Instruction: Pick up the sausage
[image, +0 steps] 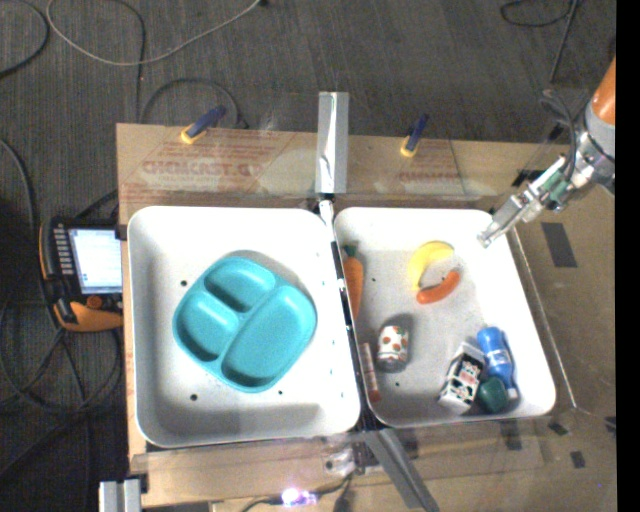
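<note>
The sausage is a short orange-red piece lying in the right bin, just below and touching a yellow banana. My gripper hangs over the bin's upper right corner, pointing down and to the left. Its tip is to the right of the banana and above and right of the sausage, well apart from both. Nothing shows in the gripper.
A carrot and a thin brown stick-like item lie along the right bin's left wall. A speckled cup sits mid-bin. A blue bottle, a white carton and a green object crowd the lower right corner. The left bin holds a teal divided plate.
</note>
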